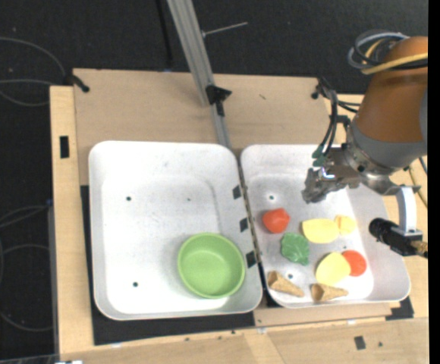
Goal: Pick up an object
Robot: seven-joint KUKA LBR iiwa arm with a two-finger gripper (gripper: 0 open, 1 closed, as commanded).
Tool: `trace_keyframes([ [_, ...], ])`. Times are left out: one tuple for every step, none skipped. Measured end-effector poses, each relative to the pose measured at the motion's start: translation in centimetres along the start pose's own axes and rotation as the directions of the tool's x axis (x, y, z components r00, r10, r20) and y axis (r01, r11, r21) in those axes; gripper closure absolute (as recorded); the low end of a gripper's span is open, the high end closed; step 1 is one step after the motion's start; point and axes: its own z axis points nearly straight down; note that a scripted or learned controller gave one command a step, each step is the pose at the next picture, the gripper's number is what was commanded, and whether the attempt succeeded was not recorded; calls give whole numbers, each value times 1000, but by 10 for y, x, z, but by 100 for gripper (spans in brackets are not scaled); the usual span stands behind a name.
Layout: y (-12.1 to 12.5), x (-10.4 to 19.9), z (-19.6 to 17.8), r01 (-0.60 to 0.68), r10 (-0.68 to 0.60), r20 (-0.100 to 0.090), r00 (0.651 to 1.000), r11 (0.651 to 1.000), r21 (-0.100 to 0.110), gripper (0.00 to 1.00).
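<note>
**Robot arm hangs over a bin of toy food, nothing yet in its grasp**

A plywood bench (152, 105) carries two shallow white bins side by side, set edge to edge so the arm can work either one from its station at the right. The left bin (152, 180) holds a single green bowl (211, 265) near its front right corner, with bare floor around it. The right bin (281, 165) holds the clutter: the pieces lie bunched in its front half, leaving the back half free as a lane for the arm to come down.

The grey arm (391, 120), orange at its upper housing, reaches in from the right and tips its gripper (316, 186) down over the back of the right bin, above and just behind the pile. Nothing shows between its fingers; how far apart they stand cannot be told from this angle.

Any of the pieces could serve as the object to pick. Nearest the gripper sits a red tomato-like ball (276, 220), apart from its neighbours and probably the easiest take. Beside it lie a yellow slab (320, 230), a green broccoli-like lump (295, 249), a yellow rounded piece (331, 268) touching a small orange-red one (355, 262), and two tan wedges (284, 284) at the front rim, too close to the wall for an easy grip.
</note>
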Motion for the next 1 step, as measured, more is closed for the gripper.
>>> trace_keyframes([
  [-6,52,-1,2,-2,-1,1000,1000,0,100],
])
